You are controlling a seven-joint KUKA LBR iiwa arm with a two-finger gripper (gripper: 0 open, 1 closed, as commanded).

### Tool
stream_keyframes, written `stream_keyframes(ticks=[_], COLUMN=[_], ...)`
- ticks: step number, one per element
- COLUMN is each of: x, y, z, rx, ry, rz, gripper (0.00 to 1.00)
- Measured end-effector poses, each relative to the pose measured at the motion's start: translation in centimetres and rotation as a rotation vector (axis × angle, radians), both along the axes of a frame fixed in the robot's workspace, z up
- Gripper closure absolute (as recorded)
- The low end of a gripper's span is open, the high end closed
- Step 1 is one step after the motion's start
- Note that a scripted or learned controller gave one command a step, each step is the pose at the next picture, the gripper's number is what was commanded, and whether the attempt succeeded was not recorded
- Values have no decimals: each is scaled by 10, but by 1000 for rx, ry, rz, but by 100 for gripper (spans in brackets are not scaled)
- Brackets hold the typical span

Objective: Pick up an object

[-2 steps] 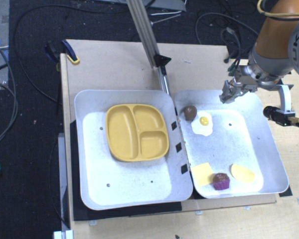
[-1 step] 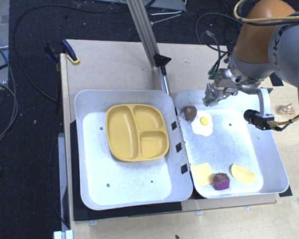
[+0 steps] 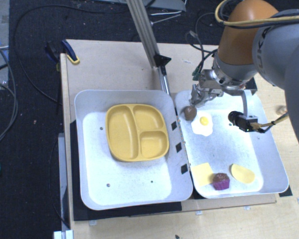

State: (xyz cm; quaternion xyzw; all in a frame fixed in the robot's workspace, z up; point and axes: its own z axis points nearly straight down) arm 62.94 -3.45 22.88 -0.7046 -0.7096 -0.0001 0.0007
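Two shallow white bins are seen side by side on the bench. In the left bin [image 3: 89, 183] a yellow divided plate [image 3: 137, 132] is laid flat, three compartments facing up.

In the right bin [image 3: 269, 153] several toy food items are scattered: a small brown rounded piece [image 3: 190, 112] at the far-left corner, a fried egg [image 3: 203, 125] just beside it, a yellow cheese slice [image 3: 202, 174] near the front, a purple-and-brown piece [image 3: 221, 181] touching the slice's right side, and a yellow oval piece [image 3: 242, 174] further right.

The gripper [image 3: 198, 98] is positioned just above the brown piece. How far it is opened cannot be told; nothing is seen held in it.
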Motion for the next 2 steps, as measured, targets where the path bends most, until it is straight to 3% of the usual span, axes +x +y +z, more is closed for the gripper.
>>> stream_keyframes(ticks=[2], x=[-14], y=[108], z=[-13], rx=[1], ry=[0], rz=[1], gripper=[100])
